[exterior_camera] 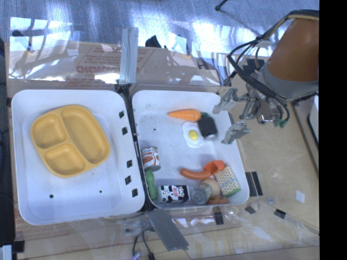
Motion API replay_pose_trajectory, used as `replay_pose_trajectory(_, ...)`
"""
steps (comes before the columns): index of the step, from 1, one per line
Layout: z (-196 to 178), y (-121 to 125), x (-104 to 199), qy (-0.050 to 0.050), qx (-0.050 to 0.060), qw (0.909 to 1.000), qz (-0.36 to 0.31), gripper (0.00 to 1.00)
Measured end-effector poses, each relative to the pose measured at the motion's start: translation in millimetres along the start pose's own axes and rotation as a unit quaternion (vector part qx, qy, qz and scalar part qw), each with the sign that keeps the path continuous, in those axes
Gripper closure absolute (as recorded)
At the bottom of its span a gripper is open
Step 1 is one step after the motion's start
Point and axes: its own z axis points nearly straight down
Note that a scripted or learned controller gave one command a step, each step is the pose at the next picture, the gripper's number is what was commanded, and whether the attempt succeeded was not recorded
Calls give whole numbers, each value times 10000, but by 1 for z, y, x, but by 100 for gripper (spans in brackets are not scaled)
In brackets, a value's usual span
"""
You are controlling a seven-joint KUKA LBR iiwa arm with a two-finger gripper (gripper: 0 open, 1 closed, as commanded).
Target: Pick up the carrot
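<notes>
Carrot (185, 114) is seen lying untouched at the back of the right bin (162, 99), beside a black block (207, 127). End effector (232, 115) is held spread and empty over the bin's right rim; the approach is judged unfinished, and a reach leftward and down is called for.

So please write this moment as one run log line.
gripper: open, above right bin's right rim | carrot: lying in right bin, not held | stage: approach
</notes>
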Motion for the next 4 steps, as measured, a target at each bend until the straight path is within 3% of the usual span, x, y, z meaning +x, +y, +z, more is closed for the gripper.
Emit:
replay_pose_trajectory(2,184,-2,-75,-2,-15,9835,-1806,0)
replay_pose_trajectory(3,172,-3,-96,-29,5,9757,-2193,0)
replay_pose_trajectory(4,177,-2,-97,-33,12,9692,-2461,0)
